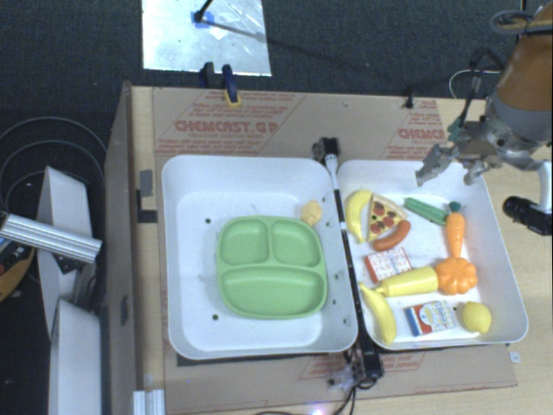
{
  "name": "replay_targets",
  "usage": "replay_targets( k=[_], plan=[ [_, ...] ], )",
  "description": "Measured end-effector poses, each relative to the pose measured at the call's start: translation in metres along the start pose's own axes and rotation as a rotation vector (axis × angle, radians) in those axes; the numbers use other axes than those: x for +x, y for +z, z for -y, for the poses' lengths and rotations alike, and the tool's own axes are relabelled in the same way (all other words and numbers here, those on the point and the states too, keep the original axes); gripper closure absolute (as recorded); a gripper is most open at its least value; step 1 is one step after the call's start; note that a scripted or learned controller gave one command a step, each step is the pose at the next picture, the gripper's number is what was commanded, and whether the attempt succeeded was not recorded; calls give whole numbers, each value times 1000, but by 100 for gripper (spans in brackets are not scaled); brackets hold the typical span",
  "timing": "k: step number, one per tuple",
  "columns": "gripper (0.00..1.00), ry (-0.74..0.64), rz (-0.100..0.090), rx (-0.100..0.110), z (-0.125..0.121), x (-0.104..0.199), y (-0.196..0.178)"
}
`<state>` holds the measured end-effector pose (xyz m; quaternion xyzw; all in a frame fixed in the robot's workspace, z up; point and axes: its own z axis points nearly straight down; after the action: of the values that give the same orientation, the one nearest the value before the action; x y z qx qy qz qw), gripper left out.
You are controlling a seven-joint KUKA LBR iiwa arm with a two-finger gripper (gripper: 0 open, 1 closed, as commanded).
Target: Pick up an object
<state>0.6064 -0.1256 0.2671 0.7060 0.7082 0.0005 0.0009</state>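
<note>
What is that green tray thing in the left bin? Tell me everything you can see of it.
The green tray is a pale green divided plate, plastic by its look, with rounded corners and three compartments: two smaller ones at the far side and one wide one at the near side. It lies flat, right way up, on the floor of the left white bin, roughly in its middle. All three compartments look bare. A small yellowish object sits close by its far right corner.

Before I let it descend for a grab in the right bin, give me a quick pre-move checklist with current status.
1. Gripper free of any object: ok, nothing between its fingers.
2. Fingers spread for a grasp: ok, they look apart.
3. Gripper over the right bin: ok, above its far edge.
4. Target directly below: not ok, the green piece and carrot lie nearer the camera.
5. Items spaced for a clean grasp: not ok, the pizza slice and sausage touch.
6. Height above the bin: cannot tell.
</note>
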Motion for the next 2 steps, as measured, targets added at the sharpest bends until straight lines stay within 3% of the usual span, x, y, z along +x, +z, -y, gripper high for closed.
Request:
replay_targets(
  k=[1, 2],
  plan=[
    [0, 2, -3, 11, 26, 7, 105],
    [0, -7, -3, -9, -60, 39, 178]
  ],
)
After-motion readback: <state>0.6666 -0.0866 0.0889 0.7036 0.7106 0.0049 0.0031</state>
